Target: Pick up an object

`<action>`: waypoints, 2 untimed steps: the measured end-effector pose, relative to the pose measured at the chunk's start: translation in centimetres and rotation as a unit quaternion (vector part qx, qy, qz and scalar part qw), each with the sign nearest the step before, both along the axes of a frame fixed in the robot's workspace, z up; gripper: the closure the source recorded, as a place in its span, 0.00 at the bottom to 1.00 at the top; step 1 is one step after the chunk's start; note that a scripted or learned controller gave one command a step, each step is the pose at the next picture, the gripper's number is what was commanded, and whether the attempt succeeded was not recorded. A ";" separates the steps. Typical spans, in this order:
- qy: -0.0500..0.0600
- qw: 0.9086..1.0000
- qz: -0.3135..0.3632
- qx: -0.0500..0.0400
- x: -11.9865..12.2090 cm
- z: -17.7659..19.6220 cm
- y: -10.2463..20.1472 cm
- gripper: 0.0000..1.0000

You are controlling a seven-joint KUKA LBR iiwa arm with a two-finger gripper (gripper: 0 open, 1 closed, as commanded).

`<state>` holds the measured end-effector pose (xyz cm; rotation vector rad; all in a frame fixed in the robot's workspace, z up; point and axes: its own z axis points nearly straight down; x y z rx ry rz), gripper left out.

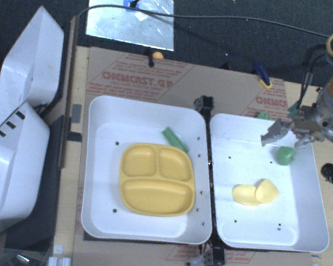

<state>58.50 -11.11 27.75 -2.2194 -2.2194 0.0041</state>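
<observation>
Progress: nothing lifted yet.
Jaws [290, 137]: apart, bare, hanging just over the green ball [284, 155].
Ball: lying in the right bin [313, 197].
Left: descend, close, raise.

Only readable thing is the red "CHEMCAST GP" print on the brown cardboard sheet [180, 76] under the bins, repeated at the right but cut off there.

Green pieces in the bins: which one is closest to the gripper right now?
The round green piece in the right bin, just below the gripper. The long green piece lies far off in the left bin, by the yellow tray.
</observation>
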 end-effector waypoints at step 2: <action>0.000 1.000 0.000 0.000 0.2 -5.1 -1.0 0.00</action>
